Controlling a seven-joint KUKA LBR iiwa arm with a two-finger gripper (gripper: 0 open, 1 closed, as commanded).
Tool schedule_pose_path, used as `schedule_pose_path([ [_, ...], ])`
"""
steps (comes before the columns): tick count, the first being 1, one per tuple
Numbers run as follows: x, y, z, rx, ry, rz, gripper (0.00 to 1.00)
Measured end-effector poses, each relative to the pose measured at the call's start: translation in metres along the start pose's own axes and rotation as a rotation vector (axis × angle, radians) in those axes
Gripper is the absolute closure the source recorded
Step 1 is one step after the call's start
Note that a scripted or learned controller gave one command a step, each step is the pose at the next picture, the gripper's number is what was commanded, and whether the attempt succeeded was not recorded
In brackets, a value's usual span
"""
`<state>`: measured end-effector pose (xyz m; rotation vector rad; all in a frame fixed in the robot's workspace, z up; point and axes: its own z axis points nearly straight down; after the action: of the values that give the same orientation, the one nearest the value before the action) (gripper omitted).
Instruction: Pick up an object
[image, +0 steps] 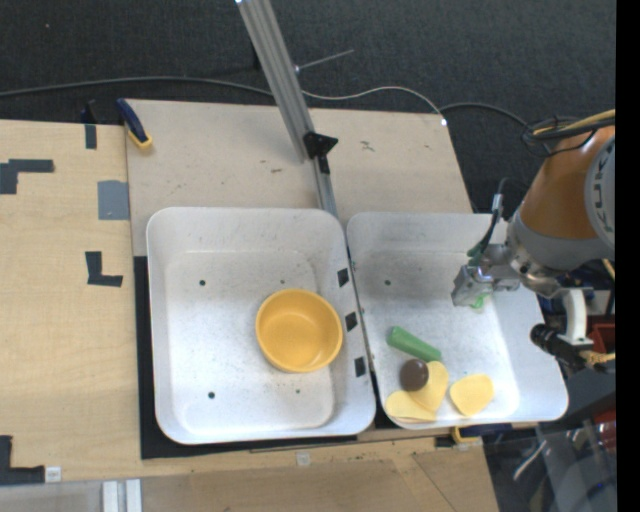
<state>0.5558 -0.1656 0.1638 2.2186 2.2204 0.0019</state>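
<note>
My arm is cut off at the right edge of the view, and my gripper (472, 289), low over the upper right part of the right bin (420, 240), is too small and blurred for me to tell its state, though something green shows against it. The green cylinder (414, 346) lies below and to the left of it, apart from it, with a brown round piece (414, 375) and two yellow pieces (445, 396) just beyond near the bin's front wall. A yellow bowl (298, 330) sits upright in the left bin (190, 300).
</note>
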Motion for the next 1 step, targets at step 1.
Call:
schedule_pose_path([
  [1,-0.001,0.0046,-0.0632,-0.003,-0.001,-0.001,1.0],
])
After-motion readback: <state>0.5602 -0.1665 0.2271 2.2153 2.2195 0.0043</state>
